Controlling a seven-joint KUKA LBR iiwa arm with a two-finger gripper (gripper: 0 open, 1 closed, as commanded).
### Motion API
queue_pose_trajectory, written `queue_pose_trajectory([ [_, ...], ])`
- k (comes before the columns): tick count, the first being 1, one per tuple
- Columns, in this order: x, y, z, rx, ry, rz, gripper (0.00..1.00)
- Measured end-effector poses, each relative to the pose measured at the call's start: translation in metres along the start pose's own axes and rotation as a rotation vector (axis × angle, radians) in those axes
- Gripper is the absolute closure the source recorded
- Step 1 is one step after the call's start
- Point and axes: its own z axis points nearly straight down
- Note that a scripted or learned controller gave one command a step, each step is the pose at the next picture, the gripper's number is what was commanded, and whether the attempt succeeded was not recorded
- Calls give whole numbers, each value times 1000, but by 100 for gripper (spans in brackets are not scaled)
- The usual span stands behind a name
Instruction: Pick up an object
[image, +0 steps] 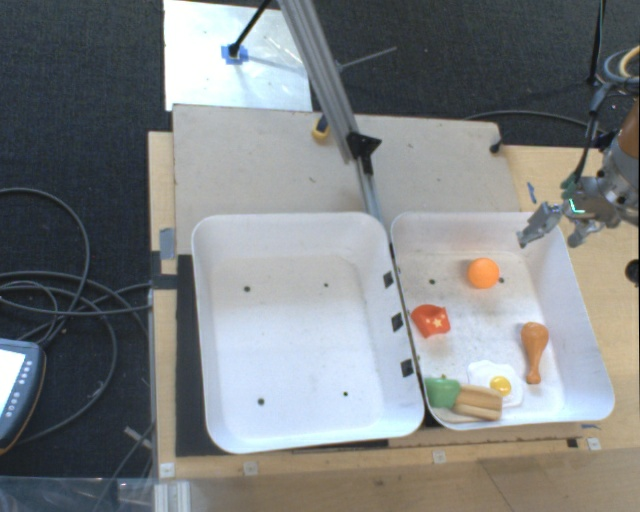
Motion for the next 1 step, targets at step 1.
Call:
queue_pose_trajectory([
  [1, 0, 1, -2, -3, -2, -2, 0],
])
